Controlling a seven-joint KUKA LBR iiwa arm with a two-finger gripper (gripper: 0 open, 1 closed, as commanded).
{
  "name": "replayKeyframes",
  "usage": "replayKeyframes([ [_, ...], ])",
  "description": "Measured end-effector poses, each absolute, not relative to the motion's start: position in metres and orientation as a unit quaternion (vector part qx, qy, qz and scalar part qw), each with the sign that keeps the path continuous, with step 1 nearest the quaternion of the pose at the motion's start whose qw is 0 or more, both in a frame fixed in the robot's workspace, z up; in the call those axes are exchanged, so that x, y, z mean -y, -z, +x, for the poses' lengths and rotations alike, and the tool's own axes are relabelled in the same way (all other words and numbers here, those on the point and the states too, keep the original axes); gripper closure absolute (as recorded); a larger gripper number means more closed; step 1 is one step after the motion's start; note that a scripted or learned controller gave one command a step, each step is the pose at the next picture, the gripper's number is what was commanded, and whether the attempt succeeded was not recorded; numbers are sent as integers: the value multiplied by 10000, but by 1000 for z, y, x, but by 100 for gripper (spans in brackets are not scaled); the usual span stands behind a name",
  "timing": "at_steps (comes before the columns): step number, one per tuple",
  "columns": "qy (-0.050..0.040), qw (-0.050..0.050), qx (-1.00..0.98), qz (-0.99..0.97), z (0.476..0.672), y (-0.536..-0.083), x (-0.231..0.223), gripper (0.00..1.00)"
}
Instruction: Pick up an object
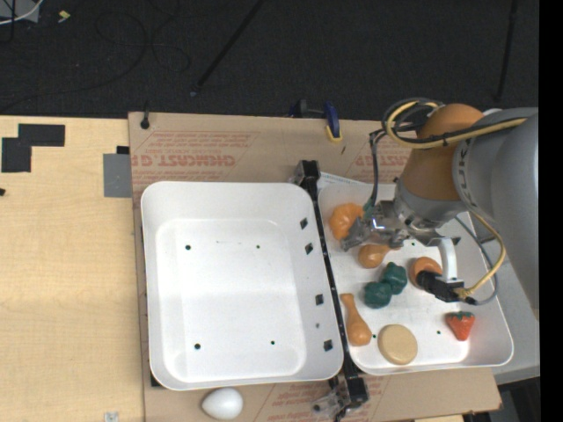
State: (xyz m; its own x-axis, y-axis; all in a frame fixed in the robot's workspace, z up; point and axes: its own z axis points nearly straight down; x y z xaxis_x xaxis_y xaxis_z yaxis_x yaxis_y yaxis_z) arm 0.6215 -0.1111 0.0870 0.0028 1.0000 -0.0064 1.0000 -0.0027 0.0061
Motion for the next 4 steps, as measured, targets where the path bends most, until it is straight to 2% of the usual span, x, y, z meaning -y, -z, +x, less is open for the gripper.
replayKeyframes([
  [1, 7, -7, -7072, 7070, 644, -88, 136, 0],
  [2, 22, -35, -7064, 7078, 643, -97, 136, 100],
  [3, -26, 13, -7095, 7047, 645, -194, 63, 100],
  [4, -8, -6, -7095, 7047, 630, -231, -15, 100],
])
